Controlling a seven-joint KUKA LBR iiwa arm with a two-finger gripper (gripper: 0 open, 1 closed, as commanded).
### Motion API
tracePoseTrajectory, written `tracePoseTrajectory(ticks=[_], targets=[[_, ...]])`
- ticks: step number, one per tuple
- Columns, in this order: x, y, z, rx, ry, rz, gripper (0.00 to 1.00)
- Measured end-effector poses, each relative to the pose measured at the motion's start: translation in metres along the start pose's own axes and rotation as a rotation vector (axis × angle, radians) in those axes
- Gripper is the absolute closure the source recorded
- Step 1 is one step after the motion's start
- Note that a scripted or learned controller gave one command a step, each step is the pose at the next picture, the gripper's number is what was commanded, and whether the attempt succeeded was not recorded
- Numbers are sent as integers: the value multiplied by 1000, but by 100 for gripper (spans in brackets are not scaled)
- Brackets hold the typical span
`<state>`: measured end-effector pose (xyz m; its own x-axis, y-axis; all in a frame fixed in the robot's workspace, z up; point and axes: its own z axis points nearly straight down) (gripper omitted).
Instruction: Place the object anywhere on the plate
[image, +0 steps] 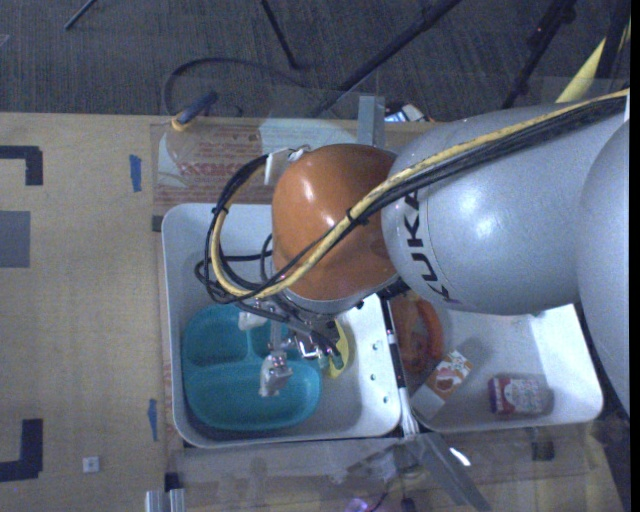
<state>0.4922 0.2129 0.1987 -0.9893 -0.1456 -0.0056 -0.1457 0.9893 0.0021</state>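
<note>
1. Arm (500, 215): large rounded links, smooth grey shell with a glossy sheen
2. Marking: black "KUKA" lettering (413, 248) on the grey shell, partly visible
3. Orange band (325, 220): domed, glossy segment above the wrist
4. Cables: one yellow cable (470, 143) along the arm; black cables (225, 240) loop beside the orange band
5. Claw (283, 355): small, bare-metal silver assembly
</note>
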Motion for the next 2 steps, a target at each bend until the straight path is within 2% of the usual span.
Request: tracePoseTrajectory(ticks=[1,2], targets=[[-2,1,-11,-3,-7,1,100],[3,15,106,-4,-3,-149,100]])
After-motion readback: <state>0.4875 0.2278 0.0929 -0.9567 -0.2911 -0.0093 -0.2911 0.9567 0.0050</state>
